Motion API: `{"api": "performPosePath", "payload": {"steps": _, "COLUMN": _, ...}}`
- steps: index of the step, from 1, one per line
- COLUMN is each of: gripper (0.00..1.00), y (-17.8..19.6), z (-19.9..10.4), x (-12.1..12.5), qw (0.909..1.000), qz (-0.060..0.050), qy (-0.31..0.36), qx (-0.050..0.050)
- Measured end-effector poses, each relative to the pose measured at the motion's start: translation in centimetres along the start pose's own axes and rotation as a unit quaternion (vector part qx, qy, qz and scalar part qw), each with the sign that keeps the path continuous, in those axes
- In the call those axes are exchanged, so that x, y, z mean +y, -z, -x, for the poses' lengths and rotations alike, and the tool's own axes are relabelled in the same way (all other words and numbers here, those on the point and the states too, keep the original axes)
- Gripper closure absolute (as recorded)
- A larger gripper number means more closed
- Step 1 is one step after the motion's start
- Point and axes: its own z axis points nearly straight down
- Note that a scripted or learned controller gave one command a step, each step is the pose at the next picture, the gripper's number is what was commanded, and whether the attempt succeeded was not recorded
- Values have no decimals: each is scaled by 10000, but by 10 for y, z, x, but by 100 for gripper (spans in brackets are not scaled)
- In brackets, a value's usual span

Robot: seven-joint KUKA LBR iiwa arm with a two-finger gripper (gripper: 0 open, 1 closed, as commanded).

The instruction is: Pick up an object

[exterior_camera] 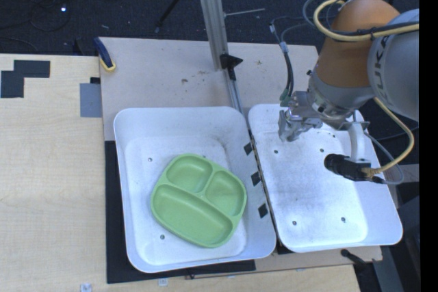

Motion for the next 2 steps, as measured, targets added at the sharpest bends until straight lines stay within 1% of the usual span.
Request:
{"api": "performPosePath", "payload": {"steps": 1, "gripper": 100, "y": -14, "z": -52, "x": 9, "qw": 10000, "qz": -16, "qy": 2, "qx": 0}}
{"api": "performPosePath", "payload": {"steps": 2, "gripper": 100, "y": -4, "z": -100, "x": 22, "qw": 10000, "qz": -1, "qy": 3, "qx": 0}}
